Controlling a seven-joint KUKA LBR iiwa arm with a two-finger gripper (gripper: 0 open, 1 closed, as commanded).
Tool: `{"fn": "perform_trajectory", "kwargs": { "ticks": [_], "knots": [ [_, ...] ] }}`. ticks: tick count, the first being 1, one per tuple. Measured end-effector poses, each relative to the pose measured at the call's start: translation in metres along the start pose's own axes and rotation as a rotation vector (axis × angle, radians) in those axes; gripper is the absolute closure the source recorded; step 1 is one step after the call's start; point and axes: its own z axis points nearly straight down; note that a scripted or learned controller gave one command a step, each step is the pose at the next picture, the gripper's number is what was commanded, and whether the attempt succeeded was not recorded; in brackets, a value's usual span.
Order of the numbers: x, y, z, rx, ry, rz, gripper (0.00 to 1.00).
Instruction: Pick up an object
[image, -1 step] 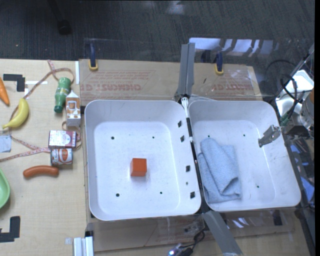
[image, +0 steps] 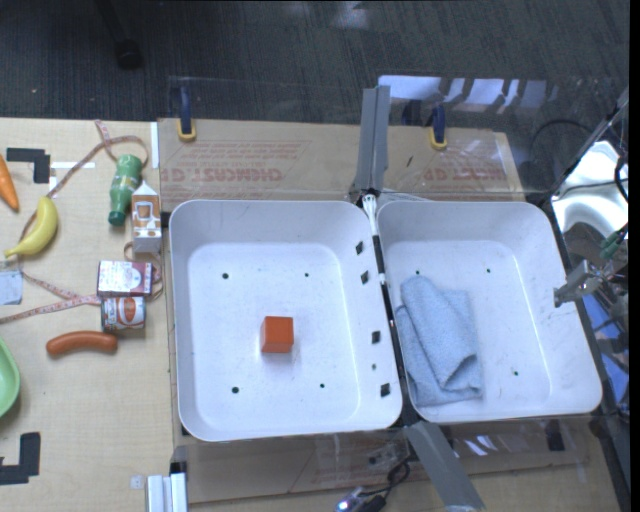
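Note:
An orange-red cube (image: 277, 334) rests flat on the floor of the left white bin (image: 200, 250), slightly below and left of the bin's middle, with nothing touching it. A folded blue-grey cloth (image: 440, 340) lies crumpled in the right white bin (image: 525, 245), pressed toward that bin's left wall and near corner.
Left of the bins, the wooden bench holds a banana (image: 35, 228), a green bottle (image: 124, 186), a sausage (image: 82, 344), a small can (image: 124, 313), little cartons and a measuring tape. A grey divider (image: 374, 140) runs between the bins. Metal hardware (image: 590, 278) sits by the right bin's rim.

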Motion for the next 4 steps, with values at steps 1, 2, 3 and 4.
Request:
{"fn": "perform_trajectory", "kwargs": {
  "ticks": [1, 2, 3, 4],
  "knots": [
    [0.109, 0.034, 0.002, 0.002, -0.001, 0.268, 0.0],
    [0.014, 0.005, -0.025, 0.0, -0.001, 0.225, 0.0],
    [0.102, 0.011, -0.021, 0.002, 0.0, 0.404, 0.0],
    [0.038, -0.005, -0.003, 0.004, -0.001, 0.771, 0.0]
  ]
}}
